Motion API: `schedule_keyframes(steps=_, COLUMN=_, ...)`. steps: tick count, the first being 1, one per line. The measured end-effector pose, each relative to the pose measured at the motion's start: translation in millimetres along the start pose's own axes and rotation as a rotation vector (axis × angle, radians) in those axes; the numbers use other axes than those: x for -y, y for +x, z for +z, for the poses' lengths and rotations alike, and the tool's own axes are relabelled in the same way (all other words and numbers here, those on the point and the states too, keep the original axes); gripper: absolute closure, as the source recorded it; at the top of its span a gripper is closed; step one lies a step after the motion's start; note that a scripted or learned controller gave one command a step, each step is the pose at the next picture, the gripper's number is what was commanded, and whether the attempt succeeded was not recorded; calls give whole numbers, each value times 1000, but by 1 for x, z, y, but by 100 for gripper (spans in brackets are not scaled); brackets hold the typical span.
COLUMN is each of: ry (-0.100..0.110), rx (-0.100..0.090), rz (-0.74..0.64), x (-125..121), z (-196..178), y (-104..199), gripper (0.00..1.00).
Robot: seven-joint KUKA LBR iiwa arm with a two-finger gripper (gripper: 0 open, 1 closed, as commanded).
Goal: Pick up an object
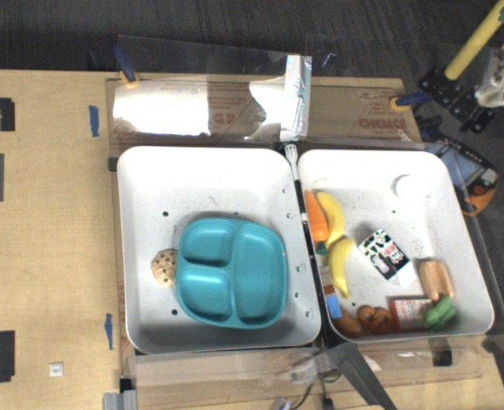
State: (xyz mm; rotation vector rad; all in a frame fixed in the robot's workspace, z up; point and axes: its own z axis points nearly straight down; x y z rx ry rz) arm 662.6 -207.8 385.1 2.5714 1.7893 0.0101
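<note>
The hand (496, 84) sits at the far right edge, beyond the bins; whether it is apart or together I cannot tell. Well apart from it, in the right bin (423, 173), lie two bananas (334, 233), a black-and-white box (382, 253) and a brown cylinder (434, 278). The left bin (149, 178) holds a teal divided plate (232, 270).

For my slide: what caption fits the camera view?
Teal divided plate and cookie in left bin; bananas in right bin.

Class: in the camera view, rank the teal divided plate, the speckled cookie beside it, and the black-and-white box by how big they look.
1. Teal divided plate, clearly largest.
2. Black-and-white box.
3. Speckled cookie, only slightly smaller-looking than the box, so that pair is close.
</note>
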Motion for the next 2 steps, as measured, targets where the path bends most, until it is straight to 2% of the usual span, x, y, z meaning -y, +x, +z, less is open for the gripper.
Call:
schedule_keyframes(steps=1, ry=21, rx=2, rz=77, x=64, z=168, y=11, gripper=100)
schedule_keyframes(steps=2, ry=8, rx=0, rz=-55, x=33, z=146, y=-3, gripper=100)
